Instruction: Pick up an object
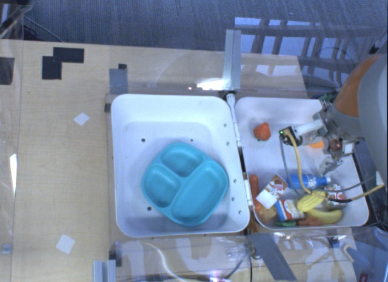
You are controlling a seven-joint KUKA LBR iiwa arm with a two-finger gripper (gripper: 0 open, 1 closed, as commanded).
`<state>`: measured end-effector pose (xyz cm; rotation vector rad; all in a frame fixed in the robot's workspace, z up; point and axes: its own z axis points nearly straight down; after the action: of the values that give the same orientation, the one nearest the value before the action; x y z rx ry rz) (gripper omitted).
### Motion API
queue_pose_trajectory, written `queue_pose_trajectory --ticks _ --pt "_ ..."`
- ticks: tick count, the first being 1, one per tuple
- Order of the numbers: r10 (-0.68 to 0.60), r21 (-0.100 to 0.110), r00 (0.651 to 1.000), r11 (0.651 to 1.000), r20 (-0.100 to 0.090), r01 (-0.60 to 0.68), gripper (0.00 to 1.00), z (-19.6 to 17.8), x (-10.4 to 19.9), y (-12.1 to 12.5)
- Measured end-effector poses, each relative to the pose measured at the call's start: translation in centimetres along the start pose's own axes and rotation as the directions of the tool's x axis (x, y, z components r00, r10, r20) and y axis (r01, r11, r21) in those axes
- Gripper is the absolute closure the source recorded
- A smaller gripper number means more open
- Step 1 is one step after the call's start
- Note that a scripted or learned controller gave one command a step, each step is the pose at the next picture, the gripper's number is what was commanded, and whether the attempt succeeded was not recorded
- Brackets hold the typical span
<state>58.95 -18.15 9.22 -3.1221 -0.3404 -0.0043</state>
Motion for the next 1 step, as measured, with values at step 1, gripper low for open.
queue_pose_trajectory --ticks 1 --pt "0.002 -0.001 1.000 1.000 -0.004 -0.002 0.00 0.52 7.02 -3.60"
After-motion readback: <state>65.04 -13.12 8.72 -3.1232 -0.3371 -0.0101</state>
